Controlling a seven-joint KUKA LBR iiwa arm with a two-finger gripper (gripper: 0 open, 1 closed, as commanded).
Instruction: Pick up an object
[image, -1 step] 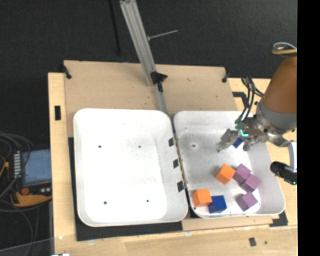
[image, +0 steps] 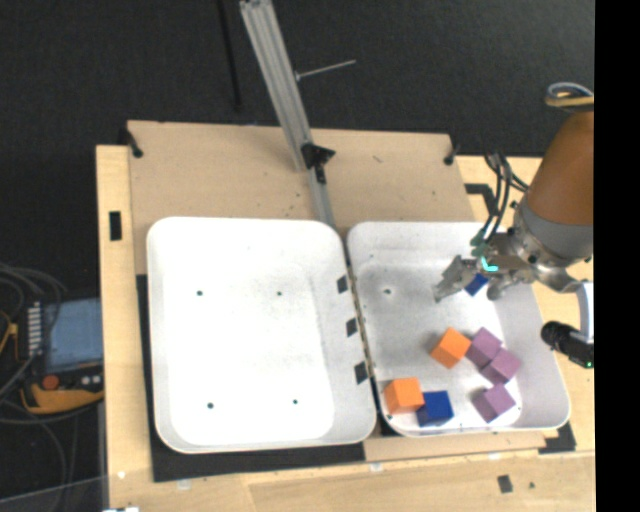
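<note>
Camera view: the gripper (image: 470, 282) is seen over the upper right part of the right bin (image: 400, 250), with its fingers spread apart, one reaching toward the bin's middle and the other toward its right wall. A small blue block (image: 477, 285) is seen between the fingers, though it cannot be told whether it is pinched or merely lies under them, so no hold is claimed.

The other pieces are all placed with respect to that right bin. An orange block (image: 452, 347) is found near its centre, a little below the gripper. Just beside it, toward the bin's right wall, two purple blocks (image: 492, 356) are set touching each other, and a third purple block (image: 494, 402) lies nearer the bin's lower right corner. Along the bin's lower edge a second orange block (image: 404, 394) and a darker blue block (image: 435, 408) are seen side by side, touching or nearly so. The left bin (image: 250, 330) adjoins the right bin across the shared divider.

The step in hand is judged to be the closing on the small blue block. It would be done well if the fingers were kept centred on the block, lowered until the faces are squarely spanned, and closed fully before any lift is begun. A straight vertical lift would be preferred, so that the block is not dragged against the bin floor.
</note>
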